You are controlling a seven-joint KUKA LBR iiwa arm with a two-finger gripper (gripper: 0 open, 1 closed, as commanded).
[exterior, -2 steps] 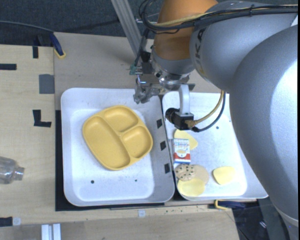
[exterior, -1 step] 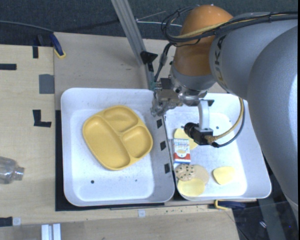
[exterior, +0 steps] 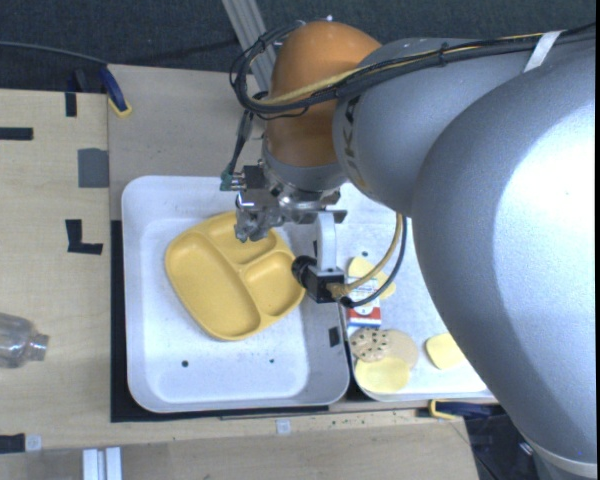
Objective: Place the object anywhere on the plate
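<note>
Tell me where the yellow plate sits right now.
The yellow plate lies in the left white bin, toward its upper half, directly below the end effector hovering over the plate's top edge.

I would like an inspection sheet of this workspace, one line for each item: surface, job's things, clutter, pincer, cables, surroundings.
Surface: wooden bench with black tape marks; two shallow white bins, left bin, right bin.
Job's things: yellow divided plastic plate lies tilted in the left bin; no object seen on its visible part.
Clutter: pale yellow round and oval pieces and a small red-and-white item in the right bin.
Pincer: pincer over the plate's upper edge; finger state not readable.
Cables: black cables loop around the orange wrist band.
Surroundings: clear plastic bottle lying on the bench at left.
</note>
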